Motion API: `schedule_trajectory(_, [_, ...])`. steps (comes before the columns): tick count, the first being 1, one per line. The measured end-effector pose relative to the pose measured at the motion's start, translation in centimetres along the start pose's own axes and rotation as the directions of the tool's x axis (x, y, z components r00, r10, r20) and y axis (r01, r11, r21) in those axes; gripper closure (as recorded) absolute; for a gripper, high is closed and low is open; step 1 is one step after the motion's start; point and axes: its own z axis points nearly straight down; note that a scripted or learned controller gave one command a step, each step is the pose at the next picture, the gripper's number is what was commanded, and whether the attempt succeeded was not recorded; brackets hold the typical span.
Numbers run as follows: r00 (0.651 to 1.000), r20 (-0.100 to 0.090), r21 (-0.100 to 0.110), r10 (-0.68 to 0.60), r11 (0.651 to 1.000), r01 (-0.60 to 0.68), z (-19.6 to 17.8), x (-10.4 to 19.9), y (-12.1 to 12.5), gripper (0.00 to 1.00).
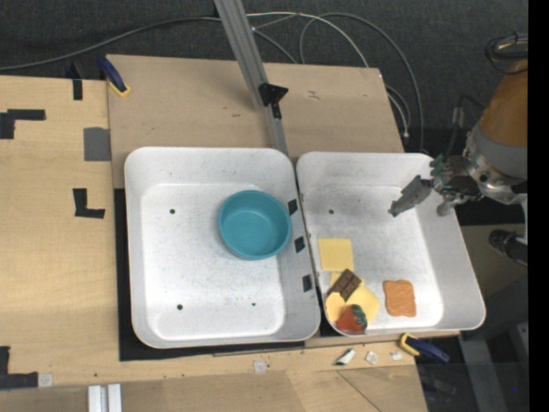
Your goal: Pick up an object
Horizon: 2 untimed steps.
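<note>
The hand hangs over the right bin, near its far right rim; whether it is clenched, I cannot tell. Toward that bin's near edge lie a yellow square, a brown piece, a red-green piece and an orange piece. Left of that bin, a blue bowl sits in the left bin.

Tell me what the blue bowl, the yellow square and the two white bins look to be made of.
Blue bowl: likely plastic, with an even teal colour and a soft, dull sheen. Yellow square: flat, thin and matte, perhaps foam or soft plastic; the view leaves it open. White bins: probably moulded plastic, given their rounded corners and raised rims, with a speckled, scuffed finish.
</note>
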Motion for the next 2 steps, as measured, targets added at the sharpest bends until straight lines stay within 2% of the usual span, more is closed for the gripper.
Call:
schedule_trajectory(1, [1.0,0.0,0.0,0.0,1.0,0.0,0.0,0.0,0.0,0.0])
schedule_trajectory(2, [1.0,-0.001,0.006,0.001,1.0,-0.001,6.4,0.4,-0.4,0.0])
